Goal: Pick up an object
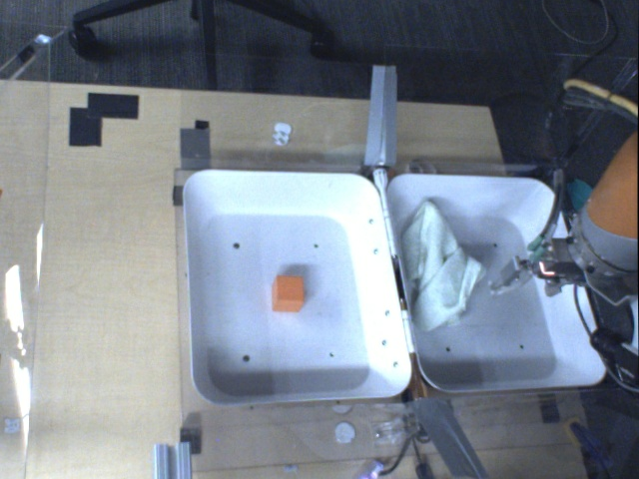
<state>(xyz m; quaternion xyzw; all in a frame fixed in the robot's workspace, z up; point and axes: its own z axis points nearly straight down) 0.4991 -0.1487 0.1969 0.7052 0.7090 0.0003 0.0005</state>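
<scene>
Evidently no pick is made yet — the orange block (289, 293) lies alone in the left bin (215, 203), the crumpled cloth (436, 264) in the right bin (529, 357). The gripper (504, 278) hangs low just beside the cloth, carrying nothing; arm entering from the right. Whether it is parted or clenched cannot be told.

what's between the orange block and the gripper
In the camera view, the divider between the bins and a crumpled white cloth lie between the orange block and the gripper.
</scene>
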